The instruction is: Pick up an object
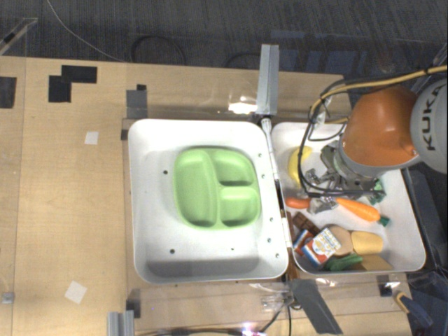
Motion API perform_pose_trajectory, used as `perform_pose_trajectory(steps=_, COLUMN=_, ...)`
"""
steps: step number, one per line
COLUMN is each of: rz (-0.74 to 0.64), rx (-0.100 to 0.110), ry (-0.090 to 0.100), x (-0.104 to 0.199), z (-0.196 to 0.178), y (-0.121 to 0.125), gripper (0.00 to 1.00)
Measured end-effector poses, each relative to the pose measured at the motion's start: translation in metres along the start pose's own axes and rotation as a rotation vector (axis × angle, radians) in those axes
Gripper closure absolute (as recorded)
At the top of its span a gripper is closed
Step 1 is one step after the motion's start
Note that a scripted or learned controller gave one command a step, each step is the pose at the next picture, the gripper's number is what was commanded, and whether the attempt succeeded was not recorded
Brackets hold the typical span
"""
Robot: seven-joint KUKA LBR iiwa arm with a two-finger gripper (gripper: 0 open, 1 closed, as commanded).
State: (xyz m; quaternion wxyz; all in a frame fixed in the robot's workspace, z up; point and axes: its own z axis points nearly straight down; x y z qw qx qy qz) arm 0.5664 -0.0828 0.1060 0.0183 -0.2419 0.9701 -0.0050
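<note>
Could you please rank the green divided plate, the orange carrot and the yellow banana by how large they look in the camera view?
Largest to smallest:
1. Green divided plate, by far.
2. Orange carrot.
3. Yellow banana, though the arm hides part of it, so its rank against the carrot is unsure.

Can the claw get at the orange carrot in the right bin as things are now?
Probably yes. The claw hangs in the right bin just beside the carrot, which lies on top of the pile with nothing over it.

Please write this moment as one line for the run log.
arm: over right bin | hand: low among toys, near carrot | green tray: in left bin | pick: not confirmed
</note>
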Motion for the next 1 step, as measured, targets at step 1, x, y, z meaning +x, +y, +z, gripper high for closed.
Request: perform_pose_trajectory(steps=1, rz=-0.243, rx=-0.013, ry=0.018, x=-0.0233, z=-0.1207, y=-0.044, gripper=1.0)
